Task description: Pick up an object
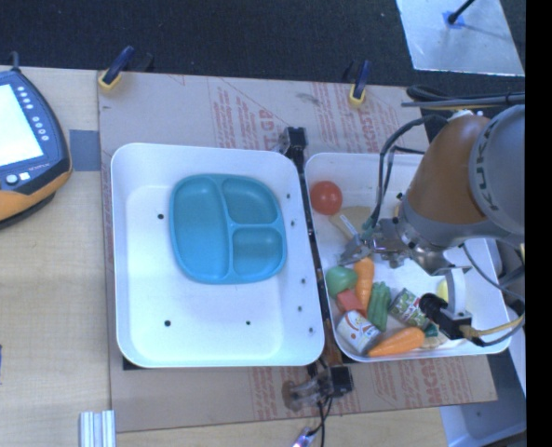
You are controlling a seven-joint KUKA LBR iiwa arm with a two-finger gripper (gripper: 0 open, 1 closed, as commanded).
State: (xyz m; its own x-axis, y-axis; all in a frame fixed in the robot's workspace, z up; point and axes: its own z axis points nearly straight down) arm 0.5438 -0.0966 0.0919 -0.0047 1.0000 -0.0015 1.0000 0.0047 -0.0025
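Resting on taped cardboard [257, 110] over a wooden bench [43, 296], two bins; claw [364, 248] state unclear.

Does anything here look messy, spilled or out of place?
Nothing is spilled or broken. The toy foods lie jumbled in the right bin, a red ball apart from the heap. The blue divided plate sits slightly askew in the left bin.

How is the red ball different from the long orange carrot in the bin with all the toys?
The red ball is round and red; the orange carrot is long, thin and orange. The red ball sits apart near the far end of the right bin; the orange carrot lies at the near edge, crowded against other toys. Both lie in the same bin.
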